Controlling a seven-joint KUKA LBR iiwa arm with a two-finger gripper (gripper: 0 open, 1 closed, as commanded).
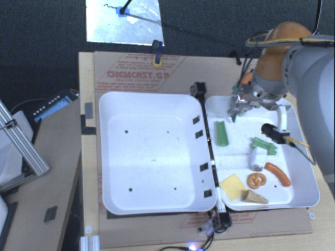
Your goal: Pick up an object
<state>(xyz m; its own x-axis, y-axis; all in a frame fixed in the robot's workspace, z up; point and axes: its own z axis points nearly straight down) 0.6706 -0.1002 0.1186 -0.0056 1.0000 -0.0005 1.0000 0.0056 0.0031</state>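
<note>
Green block (222, 133) lies flat in the right bin (306, 192), unobstructed. Gripper (236, 109) hovers just beyond it, jaw state indeterminate. Farther from the block: green toy (265, 145), white cylinder (255, 159), sausage (277, 173), pretzel (256, 180), cheese wedge (233, 186).

I read red print "CHEMCAST GP" on the brown board (137, 73) under the bins, smaller lettering elsewhere too blurred for me
</note>
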